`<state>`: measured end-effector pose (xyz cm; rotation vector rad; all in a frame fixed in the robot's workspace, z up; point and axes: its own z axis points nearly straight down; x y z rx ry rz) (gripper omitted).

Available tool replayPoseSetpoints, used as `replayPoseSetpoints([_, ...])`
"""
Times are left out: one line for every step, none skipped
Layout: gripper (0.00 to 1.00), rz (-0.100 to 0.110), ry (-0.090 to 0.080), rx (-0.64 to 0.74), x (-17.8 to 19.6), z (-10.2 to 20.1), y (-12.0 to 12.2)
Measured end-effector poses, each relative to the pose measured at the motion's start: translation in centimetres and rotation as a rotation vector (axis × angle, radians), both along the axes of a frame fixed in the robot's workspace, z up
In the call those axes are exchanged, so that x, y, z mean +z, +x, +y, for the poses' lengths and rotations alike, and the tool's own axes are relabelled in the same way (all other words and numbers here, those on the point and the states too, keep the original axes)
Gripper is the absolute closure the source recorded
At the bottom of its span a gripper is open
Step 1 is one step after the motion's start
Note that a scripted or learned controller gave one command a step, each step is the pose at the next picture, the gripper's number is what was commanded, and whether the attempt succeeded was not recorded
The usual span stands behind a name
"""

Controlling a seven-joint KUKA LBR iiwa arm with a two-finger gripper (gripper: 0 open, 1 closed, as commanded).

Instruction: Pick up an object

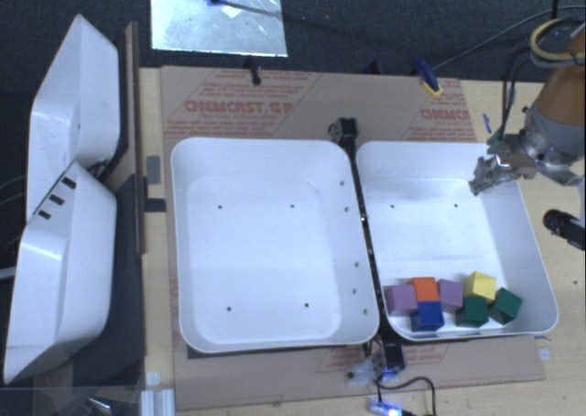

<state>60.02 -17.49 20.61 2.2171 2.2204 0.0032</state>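
Note:
Several small blocks lie bunched along the near edge of the right bin (430,213): two purple blocks (400,297) (450,293), an orange block (424,289), a blue block (428,315), a yellow block (482,285) and two green blocks (472,312) (504,304). My gripper (483,175) hangs over the far right side of that bin, well away from the blocks. Nothing shows between its fingers.
The left bin (265,240) sits beside the right one, a black divider clip (346,130) at their far junction. Both rest on a cardboard sheet (275,103). White bin-shaped covers (69,203) stand at the left. A shiny metal plate (218,2) lies at the back.

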Motion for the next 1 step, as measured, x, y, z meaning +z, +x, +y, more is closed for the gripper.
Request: replayPoseSetpoints([1.0, 0.006, 0.001, -0.001, -3.74, -3.74, 7.37])
